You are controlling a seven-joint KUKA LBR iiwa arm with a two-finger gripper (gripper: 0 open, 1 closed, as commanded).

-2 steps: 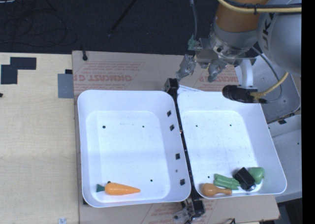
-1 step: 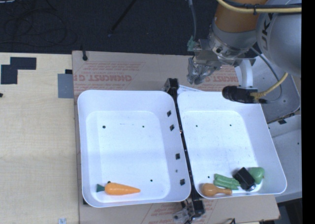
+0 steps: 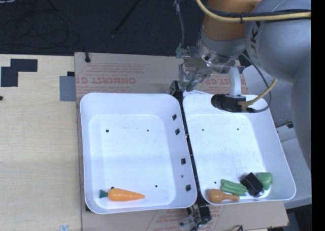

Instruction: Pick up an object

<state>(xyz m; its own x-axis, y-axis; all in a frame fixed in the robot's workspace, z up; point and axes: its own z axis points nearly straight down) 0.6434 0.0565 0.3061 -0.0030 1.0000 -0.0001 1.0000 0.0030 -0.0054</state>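
The arm (image 3: 264, 27) comes in from the right and hangs over the far edge of the two bins; its gripper (image 3: 189, 80) is near the top of the divider between them, above the cardboard sheet (image 3: 127, 75); from here I cannot tell how the jaws stand, and I see nothing in them. In the left bin (image 3: 91, 123) one orange carrot (image 3: 124, 195) lies near the front wall, its green end to the left; in the right bin (image 3: 269, 138) a small group sits in the front right corner: a tan pear-shaped piece (image 3: 221, 196), a green pod (image 3: 234, 187), a black block (image 3: 252, 184) and a green piece (image 3: 264, 178), touching each other.
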